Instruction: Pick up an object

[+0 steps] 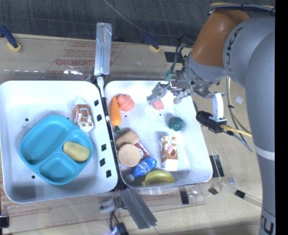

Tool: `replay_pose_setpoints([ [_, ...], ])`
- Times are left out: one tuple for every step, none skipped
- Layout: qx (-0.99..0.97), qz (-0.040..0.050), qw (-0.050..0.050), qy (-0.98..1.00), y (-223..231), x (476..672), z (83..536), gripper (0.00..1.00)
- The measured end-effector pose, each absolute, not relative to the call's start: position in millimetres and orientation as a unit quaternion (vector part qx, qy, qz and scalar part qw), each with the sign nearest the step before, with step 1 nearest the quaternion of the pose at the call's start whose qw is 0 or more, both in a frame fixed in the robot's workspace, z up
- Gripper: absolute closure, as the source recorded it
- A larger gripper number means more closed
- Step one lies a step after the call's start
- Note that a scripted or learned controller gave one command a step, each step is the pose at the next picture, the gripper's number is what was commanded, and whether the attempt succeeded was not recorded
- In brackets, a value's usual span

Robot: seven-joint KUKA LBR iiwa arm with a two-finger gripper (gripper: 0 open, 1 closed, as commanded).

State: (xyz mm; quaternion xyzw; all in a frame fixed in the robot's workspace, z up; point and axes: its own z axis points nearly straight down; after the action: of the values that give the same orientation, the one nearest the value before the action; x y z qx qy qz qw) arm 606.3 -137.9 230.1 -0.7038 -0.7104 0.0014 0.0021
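Camera view: end effector [159, 98] over the upper part of the right bin [198, 146], fingers spread a little, a small pink block [158, 104] between the tips. Whether clamped firmly or only touched, cannot tell. Grey arm [254, 62] with orange band reaching in from the right, above the bin's far rim.

Places taken from the pink block:
- Just left, pink lump [125, 102], touching the top of an orange carrot [115, 112] along the bin's left wall.
- Below right, near, dark green ball [175, 123], apart from the block.
- Further below, white carton [169, 152] with brown print, lying flat.
- Below left, brown bun [126, 138] and round tan disc [130, 155], touching each other.
- Well below, blue item [144, 167] beside a yellow banana [159, 177] at the near wall.

Well left of the block, in the left bin [11, 180]: blue divided plate [48, 148] carrying a yellow potato-like piece [77, 151]; small brown-and-white packet [82, 115] just above the plate, near the divider.

Both bins on a tan surface [134, 58].
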Motion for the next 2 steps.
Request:
replay_pose_setpoints([
  [-0.685, 0.0014, 0.002, -0.728, -132, 634.4, 190, 0.00],
  [-0.658, 0.0016, 0.003, -0.753, -122, 656.3, 127, 0.00],
])
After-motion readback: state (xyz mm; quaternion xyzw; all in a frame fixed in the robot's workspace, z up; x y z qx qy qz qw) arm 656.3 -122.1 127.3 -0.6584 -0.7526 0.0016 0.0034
